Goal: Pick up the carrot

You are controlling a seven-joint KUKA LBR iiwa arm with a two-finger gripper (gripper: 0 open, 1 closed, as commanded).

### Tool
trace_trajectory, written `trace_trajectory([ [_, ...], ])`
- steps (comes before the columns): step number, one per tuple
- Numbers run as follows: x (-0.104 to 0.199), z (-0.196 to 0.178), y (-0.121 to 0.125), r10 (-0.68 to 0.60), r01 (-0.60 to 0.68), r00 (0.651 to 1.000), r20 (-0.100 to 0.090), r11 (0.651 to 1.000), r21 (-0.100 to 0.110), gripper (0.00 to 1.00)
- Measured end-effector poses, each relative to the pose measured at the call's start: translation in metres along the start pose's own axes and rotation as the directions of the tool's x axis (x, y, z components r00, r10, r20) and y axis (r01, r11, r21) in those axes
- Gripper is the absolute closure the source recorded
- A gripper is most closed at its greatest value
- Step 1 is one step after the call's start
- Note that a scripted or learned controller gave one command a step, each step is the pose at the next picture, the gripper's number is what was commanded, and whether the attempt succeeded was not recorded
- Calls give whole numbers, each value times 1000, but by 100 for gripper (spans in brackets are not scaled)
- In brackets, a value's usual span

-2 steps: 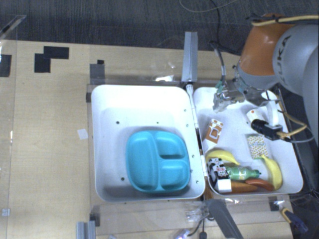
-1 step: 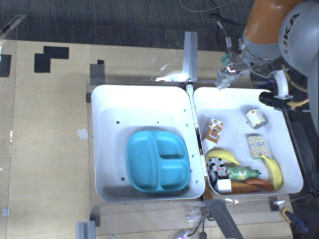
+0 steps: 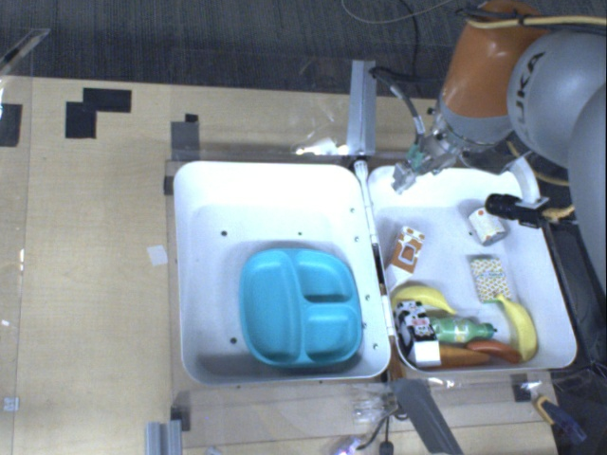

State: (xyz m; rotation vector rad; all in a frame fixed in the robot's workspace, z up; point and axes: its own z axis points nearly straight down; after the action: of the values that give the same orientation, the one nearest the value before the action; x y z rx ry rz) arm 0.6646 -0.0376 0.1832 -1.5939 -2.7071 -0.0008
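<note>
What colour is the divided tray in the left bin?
Light blue tray, clearest in the camera view.

A blue divided tray point(image 3: 302, 304) lies in the left bin point(image 3: 199, 254). Two bananas point(image 3: 520, 325), a green bottle point(image 3: 462, 330) and small cartons point(image 3: 409, 248) occupy the right bin's point(image 3: 560, 344) lower part.

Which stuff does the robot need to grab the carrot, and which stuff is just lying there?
Needed:
carrot, at the near edge of the right bin
gripper, up at that bin's far corner

Just lying there:
blue tray in the left bin
two bananas
green bottle
small cartons
patterned packet
</note>
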Motion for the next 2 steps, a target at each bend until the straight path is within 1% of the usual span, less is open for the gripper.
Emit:
trace_trajectory([
  [1,18,-85,7,-6,6,1000,2,1000,-3,100],
  [2,4,-92,8,7,-7,1000,3,1000,-3,100],
])
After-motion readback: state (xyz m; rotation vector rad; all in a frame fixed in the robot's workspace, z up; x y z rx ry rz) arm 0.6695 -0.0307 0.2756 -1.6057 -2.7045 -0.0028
